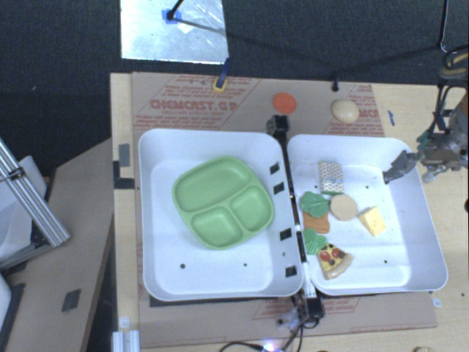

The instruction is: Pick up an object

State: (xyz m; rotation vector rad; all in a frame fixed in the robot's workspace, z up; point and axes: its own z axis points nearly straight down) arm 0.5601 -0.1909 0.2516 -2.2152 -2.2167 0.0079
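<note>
Right bin (410, 270): toy food, unpicked.
I see the end effector (399, 169) at the bin's right rim, grip state indiscernible; cheese (372, 221) nearest. Risk I judge: clipping the rim, or food crowding spoiling a grasp.

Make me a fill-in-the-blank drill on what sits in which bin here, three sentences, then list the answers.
1. The green divided plate lies in the ____ bin as the camera sees it.
2. The pizza slice toy lies in the same bin as the yellow ____ wedge.
3. The plate has ____ compartments.
4. The gripper is at the right bin's ____ rim.

Missing words: left; cheese; three; far
</note>
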